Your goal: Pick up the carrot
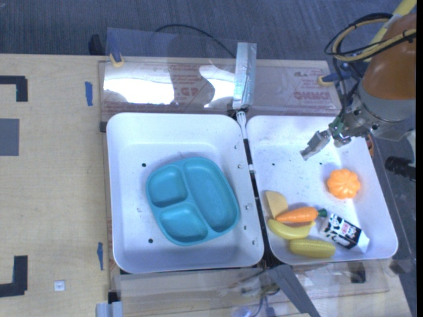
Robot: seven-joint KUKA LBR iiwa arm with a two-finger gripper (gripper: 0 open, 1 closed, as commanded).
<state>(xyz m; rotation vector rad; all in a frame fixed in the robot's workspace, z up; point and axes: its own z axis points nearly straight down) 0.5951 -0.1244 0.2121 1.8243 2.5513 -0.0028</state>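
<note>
Bins: two; carrot: one; bananas: two.

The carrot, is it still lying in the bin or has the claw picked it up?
Lying in the bin. The carrot rests flat in the right bin against the banana, while the claw is well apart from it.
</note>
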